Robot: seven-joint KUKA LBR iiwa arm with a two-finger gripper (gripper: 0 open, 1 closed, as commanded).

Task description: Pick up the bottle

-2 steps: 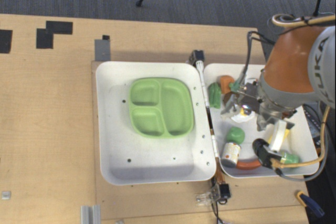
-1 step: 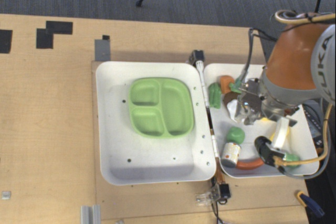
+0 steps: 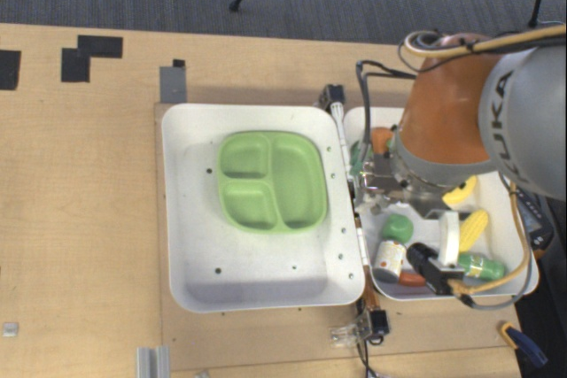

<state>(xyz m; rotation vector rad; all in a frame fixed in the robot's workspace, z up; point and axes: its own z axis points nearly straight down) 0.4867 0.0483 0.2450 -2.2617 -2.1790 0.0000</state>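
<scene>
A green bottle (image 3: 485, 266) lies on its side at the front right of the right bin (image 3: 523, 279). The grey and orange arm (image 3: 452, 119) reaches over this bin and hides much of its inside. My gripper (image 3: 376, 189) hangs low at the bin's left side, close to the wall between the two bins and well to the left of the bottle. I see nothing held in it.
The right bin also holds a corn cob (image 3: 475, 227), a yellow piece (image 3: 461, 192), a green round thing (image 3: 398, 228), a white can (image 3: 388, 257), a red item (image 3: 410, 280) and an orange item (image 3: 381, 138). The left bin (image 3: 190, 279) holds a green divided plate (image 3: 270, 181).
</scene>
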